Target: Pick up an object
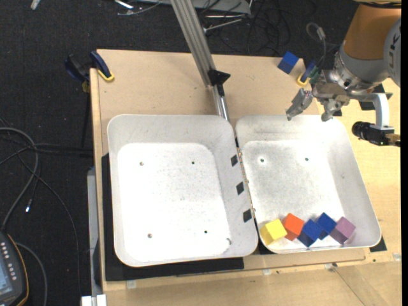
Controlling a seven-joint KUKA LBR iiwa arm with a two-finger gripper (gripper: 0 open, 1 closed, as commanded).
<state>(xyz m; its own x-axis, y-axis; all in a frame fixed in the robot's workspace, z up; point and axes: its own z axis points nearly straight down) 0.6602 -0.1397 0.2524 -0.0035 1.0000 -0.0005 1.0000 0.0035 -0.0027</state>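
Black carpet strewn with cables surrounds your tan tabletop (pixel 159 88), where two white bins sit side by side. Your grey arm (pixel 373 30) hangs over the right bin's (pixel 299 177) far rim, jaws spread and grasping nothing. Along its near edge huddle orange (pixel 294 224), yellow (pixel 274 230), purple (pixel 344 229) and two blue cubes (pixel 317 228); another blue cube (pixel 289 61) rests on the tabletop beyond.

1. Two white bins side by side on a tan bench (pixel 159 81): left bin (pixel 169 187), right bin (pixel 299 177).
2. Blue-and-yellow clamp (pixel 95 65) at the bench's 10 o'clock corner.
3. Grey metal pole (pixel 194 34) slanting in from 12 o'clock.
4. Black cables (pixel 25 152) at 9 o'clock.
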